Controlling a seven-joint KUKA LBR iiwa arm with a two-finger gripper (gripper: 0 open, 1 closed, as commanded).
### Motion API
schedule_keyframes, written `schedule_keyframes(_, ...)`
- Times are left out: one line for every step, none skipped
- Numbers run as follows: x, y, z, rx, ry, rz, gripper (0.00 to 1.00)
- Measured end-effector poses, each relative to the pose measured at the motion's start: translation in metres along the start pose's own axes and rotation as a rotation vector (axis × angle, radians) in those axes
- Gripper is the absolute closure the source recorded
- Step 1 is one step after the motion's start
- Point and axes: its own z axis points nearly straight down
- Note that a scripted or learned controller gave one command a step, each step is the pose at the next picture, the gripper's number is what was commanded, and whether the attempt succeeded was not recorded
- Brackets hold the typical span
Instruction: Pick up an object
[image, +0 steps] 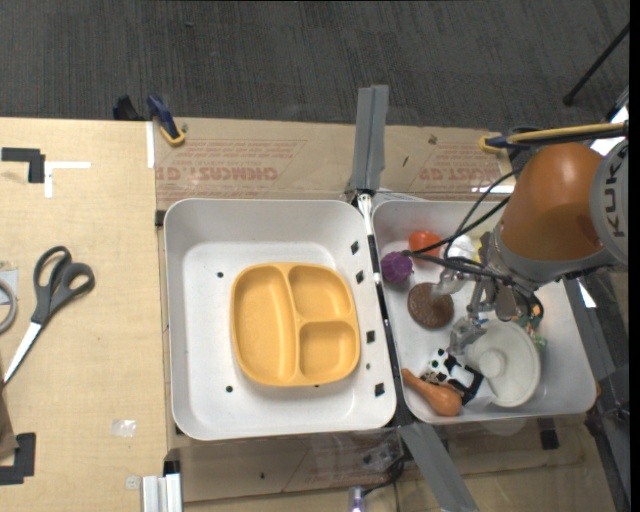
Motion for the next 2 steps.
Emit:
schedule_keyframes(-0.091,-0.004,0.021,-0.008,0.066,-0.039,0.0)
schedule_keyframes(-0.094,-0.071,0.014,0.0,0.001,-0.238,0.0)
